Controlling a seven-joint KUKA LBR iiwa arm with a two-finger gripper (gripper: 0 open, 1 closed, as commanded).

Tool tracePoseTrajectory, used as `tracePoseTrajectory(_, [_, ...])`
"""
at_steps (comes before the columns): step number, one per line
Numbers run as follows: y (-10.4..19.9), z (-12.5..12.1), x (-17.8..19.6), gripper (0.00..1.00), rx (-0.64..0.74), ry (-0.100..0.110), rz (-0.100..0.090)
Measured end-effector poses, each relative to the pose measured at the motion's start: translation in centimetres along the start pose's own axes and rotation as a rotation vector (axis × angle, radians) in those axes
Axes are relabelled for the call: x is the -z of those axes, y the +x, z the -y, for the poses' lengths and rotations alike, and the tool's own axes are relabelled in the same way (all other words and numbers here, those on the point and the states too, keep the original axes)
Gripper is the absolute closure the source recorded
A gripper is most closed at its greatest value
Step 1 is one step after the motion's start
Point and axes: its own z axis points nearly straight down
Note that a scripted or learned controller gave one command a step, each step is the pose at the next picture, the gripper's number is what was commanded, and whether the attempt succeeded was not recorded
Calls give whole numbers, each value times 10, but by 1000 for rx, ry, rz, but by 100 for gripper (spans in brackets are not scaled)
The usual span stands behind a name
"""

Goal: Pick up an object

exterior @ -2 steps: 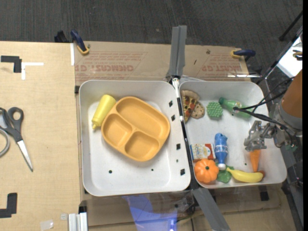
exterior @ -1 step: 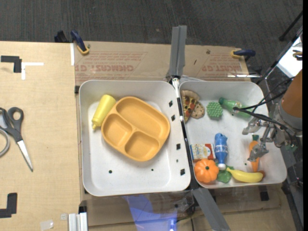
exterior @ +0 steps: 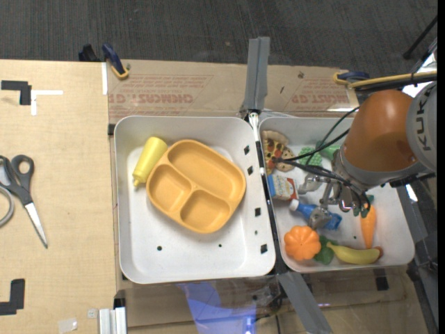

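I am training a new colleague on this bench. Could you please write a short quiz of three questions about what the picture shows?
1. True or false: the yellow divided tray lies in the left bin.
2. Which thing lies next to the orange pumpkin along the right bin's near edge?
A. scissors
B. banana
C. yellow bottle
3. Fill in: the gripper hangs over the ____ bin.

Key
1. True. The yellow bottle rests at the tray's left side in that same bin.
2. B. The banana lies just right of the pumpkin; the scissors lie on the bench, left of both bins.
3. Right.
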Motion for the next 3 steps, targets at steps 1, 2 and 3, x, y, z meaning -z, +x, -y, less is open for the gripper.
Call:
tracePoseTrajectory(1, [-78,4,2,0,-14,1,4])
tracePoseTrajectory(2, [-47,29,1,0,46,2,1])
tracePoseTrajectory(3, [-88,40,3,0,135,2,6])
